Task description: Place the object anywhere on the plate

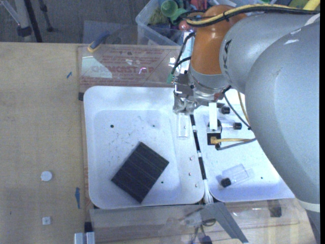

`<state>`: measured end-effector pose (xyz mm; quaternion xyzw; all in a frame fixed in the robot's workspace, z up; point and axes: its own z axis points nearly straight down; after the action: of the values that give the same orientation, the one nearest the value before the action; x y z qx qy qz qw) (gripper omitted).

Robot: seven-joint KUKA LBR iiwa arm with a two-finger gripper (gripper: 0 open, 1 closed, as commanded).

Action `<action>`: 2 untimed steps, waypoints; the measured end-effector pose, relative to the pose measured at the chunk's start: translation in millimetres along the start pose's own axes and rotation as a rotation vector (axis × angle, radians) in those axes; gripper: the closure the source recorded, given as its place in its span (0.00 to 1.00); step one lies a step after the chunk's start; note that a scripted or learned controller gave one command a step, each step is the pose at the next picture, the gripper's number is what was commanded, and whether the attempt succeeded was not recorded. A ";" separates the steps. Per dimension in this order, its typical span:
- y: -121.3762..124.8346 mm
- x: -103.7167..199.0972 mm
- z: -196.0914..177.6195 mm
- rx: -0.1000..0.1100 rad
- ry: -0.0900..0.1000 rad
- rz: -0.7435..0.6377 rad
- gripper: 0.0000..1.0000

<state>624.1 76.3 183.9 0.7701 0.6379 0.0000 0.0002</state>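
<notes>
Camera view. Two shallow white bins sit side by side at the centre of the frame: the left bin and the right bin, meeting along a dark seam that runs down from the middle of the picture. The grey arm, with its orange band, enters from the upper right and covers much of the right bin. Its gripper hangs over the seam, in the upper middle of the frame; one pale finger points down on the left-bin side and one on the right-bin side, standing apart with nothing seen between them.

A dark, ribbed, square plate lies flat on the floor of the left bin, turned diamond-wise, in the lower middle of the frame, below and left of the gripper and well apart from it.

A small clear object with a black end lies on the floor of the right bin, lower right of centre, below and right of the gripper and apart from it, across the seam from the plate.

A clear tub of coloured toys stands at the top of the frame, beyond the bins.
</notes>
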 end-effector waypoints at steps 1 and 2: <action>29.0 76.1 -32.6 -0.003 0.000 -0.238 1.00; 14.7 150.3 -113.5 -0.003 0.000 -0.416 1.00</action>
<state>666.5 221.3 297.4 0.6216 0.7833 0.0012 0.0013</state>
